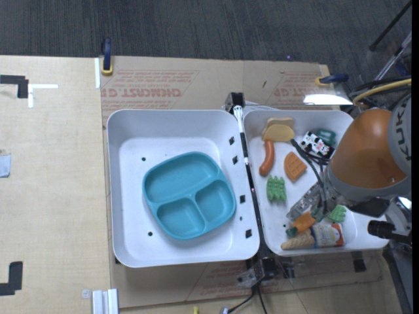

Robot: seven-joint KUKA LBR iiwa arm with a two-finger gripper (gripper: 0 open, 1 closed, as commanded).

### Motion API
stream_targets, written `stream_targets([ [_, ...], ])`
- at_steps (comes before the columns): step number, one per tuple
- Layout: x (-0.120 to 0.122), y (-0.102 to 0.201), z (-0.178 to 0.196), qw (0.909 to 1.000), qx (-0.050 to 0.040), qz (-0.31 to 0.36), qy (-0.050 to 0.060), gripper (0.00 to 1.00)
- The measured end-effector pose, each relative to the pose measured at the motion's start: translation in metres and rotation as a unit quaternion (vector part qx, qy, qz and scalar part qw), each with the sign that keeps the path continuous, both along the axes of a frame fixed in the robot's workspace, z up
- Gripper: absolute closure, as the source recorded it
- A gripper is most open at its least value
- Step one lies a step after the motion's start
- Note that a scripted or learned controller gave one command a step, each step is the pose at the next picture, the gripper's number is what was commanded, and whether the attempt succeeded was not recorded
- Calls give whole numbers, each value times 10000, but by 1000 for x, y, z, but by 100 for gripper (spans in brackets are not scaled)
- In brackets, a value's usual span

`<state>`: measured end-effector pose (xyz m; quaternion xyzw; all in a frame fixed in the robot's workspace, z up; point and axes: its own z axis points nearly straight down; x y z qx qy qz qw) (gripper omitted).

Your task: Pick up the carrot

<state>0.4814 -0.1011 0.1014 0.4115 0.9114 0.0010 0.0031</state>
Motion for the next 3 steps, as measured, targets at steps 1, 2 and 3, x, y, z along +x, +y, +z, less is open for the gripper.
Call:
stream_targets([
  [1, -2, 79, 90, 9942, 1, -1075, 16, 100],
  [2, -2, 79, 90, 9943, 0, -1070, 17, 0],
  [3, 57, 37, 90, 9959, -7, -906, 23, 0],
])
